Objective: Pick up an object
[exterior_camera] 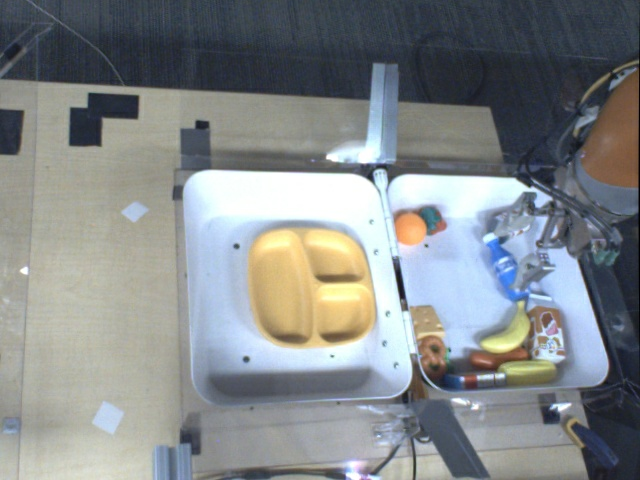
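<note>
The gripper sits at the right of the frame, its fingers spread apart with nothing between them. Just beside them lies a blue bottle (the likeliest target, by its nearness). Lower in the right bin rest a banana and other toys. Nothing is lifted yet; closing and raising remain.

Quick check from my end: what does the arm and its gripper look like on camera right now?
The arm shows a rounded orange band with grey casing above it, and dark cables looping beside the wrist. The gripper is bare silvery metal, an angular bracketed frame with two thin fingers.
</note>
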Robot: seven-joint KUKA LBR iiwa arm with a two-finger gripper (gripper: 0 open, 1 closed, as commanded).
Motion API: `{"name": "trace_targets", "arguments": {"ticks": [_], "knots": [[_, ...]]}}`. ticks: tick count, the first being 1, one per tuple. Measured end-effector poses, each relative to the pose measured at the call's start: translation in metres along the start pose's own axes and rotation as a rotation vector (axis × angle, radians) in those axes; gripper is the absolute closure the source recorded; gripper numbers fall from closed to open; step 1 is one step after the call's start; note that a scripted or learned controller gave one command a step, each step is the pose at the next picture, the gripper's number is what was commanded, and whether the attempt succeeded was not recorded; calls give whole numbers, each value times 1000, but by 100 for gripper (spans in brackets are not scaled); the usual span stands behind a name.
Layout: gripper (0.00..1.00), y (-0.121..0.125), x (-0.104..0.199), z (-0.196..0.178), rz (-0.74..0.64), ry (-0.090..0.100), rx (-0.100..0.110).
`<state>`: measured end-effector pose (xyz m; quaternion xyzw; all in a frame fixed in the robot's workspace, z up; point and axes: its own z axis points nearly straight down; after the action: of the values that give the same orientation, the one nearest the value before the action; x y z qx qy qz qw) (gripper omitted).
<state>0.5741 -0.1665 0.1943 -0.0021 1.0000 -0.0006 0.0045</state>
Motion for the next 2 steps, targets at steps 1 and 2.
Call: {"name": "trace_targets", "arguments": {"ticks": [1,2], "knots": [[0,-23,-84,103,135,0,0],[0,-11,-77,83,590,-2,0]]}}
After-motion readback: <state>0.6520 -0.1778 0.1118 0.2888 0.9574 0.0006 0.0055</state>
